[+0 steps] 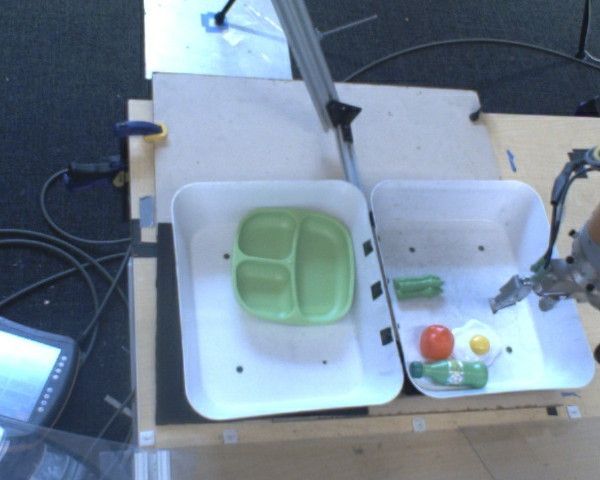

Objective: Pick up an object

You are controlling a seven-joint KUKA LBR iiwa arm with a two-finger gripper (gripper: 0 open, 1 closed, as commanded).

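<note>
1. Dark carpet lies around a pale wooden bench, and black cables run over the floor at the left.
2. On the bench stand two shallow white plastic bins side by side: the left bin and the right bin.
3. A light green plastic plate with three compartments lies flat in the left bin, a little above its middle.
4. In the right bin, a small dark green vegetable-shaped toy lies near the left wall.
5. Lower in the same bin, a round red toy tomato sits just beside a white toy fried egg with a yellow yolk.
6. A green toy bottle with a white label lies on its side along the near wall, just below the tomato and the egg.
7. The grey two-finger gripper reaches in from the right and is over the right part of the right bin, apart from all the toys.
8. Whether its fingers are apart or together, I cannot tell; nothing is seen between them.
9. A grey metal pole crosses the top of the view at a slant.
</note>
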